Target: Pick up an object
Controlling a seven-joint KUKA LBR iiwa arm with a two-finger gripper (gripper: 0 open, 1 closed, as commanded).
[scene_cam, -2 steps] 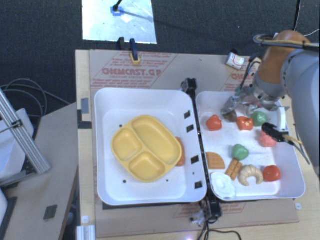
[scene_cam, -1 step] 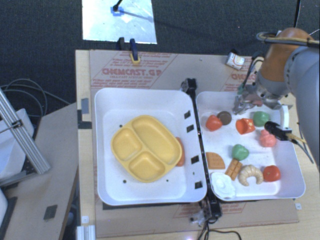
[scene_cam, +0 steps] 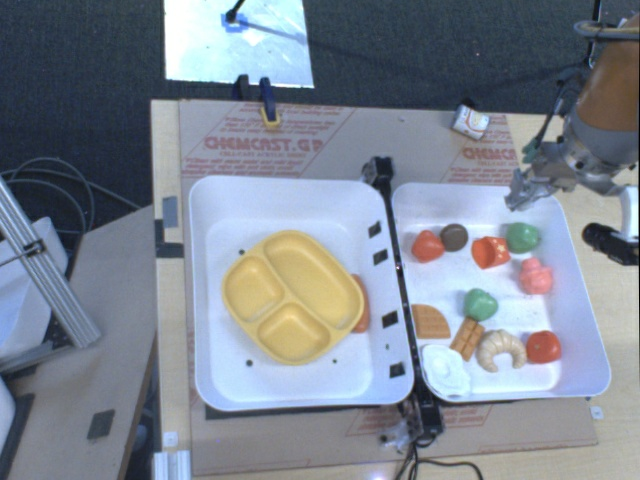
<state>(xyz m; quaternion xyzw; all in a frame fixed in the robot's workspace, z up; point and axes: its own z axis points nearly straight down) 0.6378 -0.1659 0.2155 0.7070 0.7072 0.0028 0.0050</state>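
**Gripper hanging over the right bin's far edge**

The gripper (scene_cam: 524, 194) is hovering at the far rim of the right bin (scene_cam: 578, 298); whether it is open or closed, I cannot tell. Nearest below it a green toy (scene_cam: 522, 236) is lying, with a red piece (scene_cam: 490, 252) just beside. Further left, the yellow tray (scene_cam: 290, 296) is sitting in the left bin (scene_cam: 215, 268).

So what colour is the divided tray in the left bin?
Yellow tray, camera view.
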